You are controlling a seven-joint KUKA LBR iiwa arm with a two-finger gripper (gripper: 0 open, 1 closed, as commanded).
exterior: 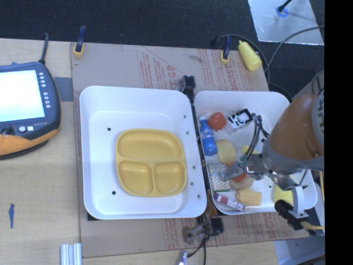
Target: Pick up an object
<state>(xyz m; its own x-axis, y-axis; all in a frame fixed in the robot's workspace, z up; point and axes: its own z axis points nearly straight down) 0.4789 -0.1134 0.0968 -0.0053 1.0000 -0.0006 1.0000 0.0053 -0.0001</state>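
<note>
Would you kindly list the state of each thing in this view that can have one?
Yellow divided plate: lying flat in the left bin, upright, compartments bare.
Blue bottle: lying on its side in the right bin.
Handheld screen: lit, showing white.
End effector: low over the right bin's clutter; grip unclear.
Yellow clamp: lying on the board's far edge.

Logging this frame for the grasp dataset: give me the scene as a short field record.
left bin: holds a yellow divided tray
right bin: cluttered with small items
items seen: blue bottle, red ball, pale yellow round object, black-and-white object, corn-like piece
gripper: low over the right bin's clutter
grasp: cannot tell, no item clearly held
bench left: tablet-style pendant
</note>
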